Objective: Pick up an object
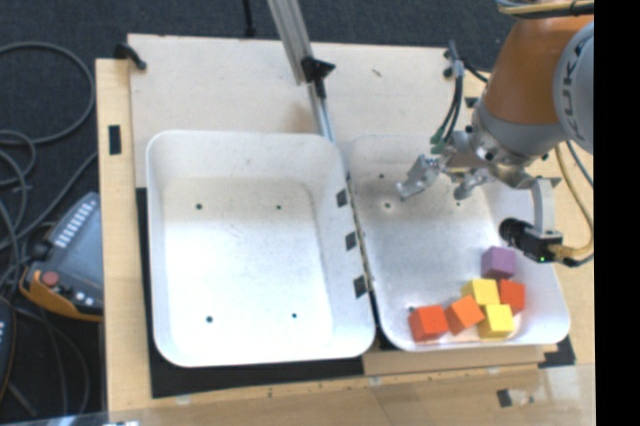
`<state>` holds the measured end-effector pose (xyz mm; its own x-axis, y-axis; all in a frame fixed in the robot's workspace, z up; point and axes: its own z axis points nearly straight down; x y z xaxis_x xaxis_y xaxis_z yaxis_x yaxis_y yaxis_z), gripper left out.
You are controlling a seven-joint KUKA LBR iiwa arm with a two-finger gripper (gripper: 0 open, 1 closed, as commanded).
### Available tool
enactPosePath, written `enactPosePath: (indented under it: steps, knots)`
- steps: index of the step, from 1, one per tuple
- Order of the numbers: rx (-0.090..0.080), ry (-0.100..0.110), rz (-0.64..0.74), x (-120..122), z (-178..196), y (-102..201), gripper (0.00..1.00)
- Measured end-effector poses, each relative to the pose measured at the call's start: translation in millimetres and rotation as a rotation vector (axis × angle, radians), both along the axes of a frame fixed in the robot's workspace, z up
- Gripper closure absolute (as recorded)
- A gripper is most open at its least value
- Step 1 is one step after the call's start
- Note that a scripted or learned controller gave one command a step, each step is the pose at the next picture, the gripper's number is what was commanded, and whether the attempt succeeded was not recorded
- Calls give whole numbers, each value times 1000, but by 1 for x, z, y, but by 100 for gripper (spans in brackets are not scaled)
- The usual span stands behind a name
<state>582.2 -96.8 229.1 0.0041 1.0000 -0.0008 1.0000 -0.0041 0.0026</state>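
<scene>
Blocks point(470, 309) cluster in the right bin's point(400, 244) near corner, below the gripper point(440, 179).

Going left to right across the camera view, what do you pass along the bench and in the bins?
Handheld controller → left bin → right bin → left orange block → second orange block → purple block.

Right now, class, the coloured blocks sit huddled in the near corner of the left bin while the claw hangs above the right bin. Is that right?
Not quite: the camera view shows the coloured blocks huddled in the near corner of the right bin, not the left bin. The claw does hang above the right bin.
</scene>
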Motion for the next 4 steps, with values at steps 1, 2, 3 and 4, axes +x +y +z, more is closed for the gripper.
enactPosePath:
  steps: [1,2,3,4]
  knots:
    - [-2,0,2,5,-134,5,0]
    - [-1,-4,8,64,-131,0,0]
    - [-5,-8,1,70,-44,-59,0]
    - [-2,8,-3,4,-88,-114,0]
